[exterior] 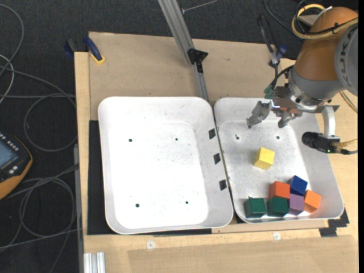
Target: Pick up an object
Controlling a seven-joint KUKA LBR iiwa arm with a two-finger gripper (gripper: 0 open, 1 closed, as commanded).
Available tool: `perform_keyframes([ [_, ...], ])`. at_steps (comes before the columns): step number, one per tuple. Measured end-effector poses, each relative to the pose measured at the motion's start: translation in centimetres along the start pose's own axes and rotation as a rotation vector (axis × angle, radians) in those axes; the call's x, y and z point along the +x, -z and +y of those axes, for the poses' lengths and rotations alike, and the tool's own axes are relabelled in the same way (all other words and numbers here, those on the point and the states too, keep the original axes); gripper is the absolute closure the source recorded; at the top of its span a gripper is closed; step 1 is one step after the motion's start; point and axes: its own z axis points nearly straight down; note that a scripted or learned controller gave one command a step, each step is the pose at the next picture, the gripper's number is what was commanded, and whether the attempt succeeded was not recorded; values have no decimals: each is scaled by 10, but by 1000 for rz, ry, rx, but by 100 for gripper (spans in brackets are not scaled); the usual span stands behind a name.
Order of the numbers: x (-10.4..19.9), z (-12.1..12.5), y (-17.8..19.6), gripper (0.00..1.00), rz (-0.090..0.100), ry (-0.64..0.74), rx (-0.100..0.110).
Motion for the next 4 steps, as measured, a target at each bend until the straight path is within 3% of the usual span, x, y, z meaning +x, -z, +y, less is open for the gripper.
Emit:
perform_keyframes([
  [1, 2, -4, -43, 0, 0, -1, 1],
  [2, 2, -2, -29, 100, 1, 0, -8],
  [3, -2, 6, 33, 100, -2, 1, -14],
  [4, -1, 7, 43, 100, -1, 1, -9],
])
